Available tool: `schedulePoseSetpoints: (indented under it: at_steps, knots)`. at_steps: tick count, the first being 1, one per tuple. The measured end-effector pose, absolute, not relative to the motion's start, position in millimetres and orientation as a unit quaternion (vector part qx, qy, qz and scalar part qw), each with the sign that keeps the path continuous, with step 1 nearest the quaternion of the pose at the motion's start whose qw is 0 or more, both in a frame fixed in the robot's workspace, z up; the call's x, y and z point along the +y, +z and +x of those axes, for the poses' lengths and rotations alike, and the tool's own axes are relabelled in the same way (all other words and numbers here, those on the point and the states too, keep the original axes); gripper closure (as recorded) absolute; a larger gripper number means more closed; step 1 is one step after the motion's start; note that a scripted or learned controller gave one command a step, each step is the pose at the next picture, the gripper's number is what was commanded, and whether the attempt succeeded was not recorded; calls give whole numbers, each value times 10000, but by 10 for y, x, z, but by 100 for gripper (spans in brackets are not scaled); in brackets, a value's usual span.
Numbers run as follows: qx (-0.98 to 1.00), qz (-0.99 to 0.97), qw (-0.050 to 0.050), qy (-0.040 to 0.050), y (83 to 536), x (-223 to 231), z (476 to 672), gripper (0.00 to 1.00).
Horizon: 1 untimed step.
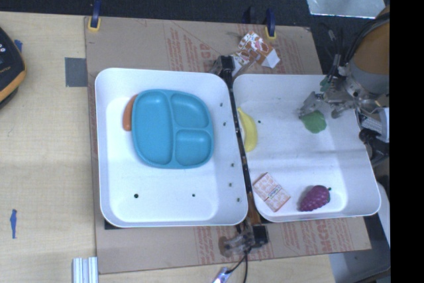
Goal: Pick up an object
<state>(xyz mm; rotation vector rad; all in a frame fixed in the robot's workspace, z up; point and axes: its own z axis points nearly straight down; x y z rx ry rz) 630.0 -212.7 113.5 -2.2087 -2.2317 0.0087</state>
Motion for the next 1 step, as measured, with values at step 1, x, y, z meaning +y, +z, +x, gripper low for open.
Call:
schedulePoseSetpoints:
  at_steps: [1]
  knots:
    - [-7113, -7029, 2, 29, 1243, -2135, 6304, 100]
